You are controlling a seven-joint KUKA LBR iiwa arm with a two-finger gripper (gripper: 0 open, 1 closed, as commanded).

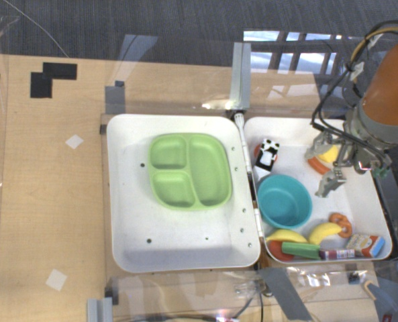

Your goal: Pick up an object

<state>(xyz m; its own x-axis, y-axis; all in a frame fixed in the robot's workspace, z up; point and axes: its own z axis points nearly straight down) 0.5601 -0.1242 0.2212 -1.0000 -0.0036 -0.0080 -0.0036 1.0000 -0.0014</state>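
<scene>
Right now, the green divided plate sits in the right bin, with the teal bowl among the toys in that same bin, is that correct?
Not quite: the camera view shows the green divided plate in the left bin. The teal bowl is indeed in the right bin, among the toys.

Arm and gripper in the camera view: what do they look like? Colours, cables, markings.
The arm enters from the right: a grey body with a rounded orange band above the wrist. Black cables, with a yellowish one among them, loop around its upper side. The gripper is grey metal with two slim fingers. No markings are legible.
</scene>
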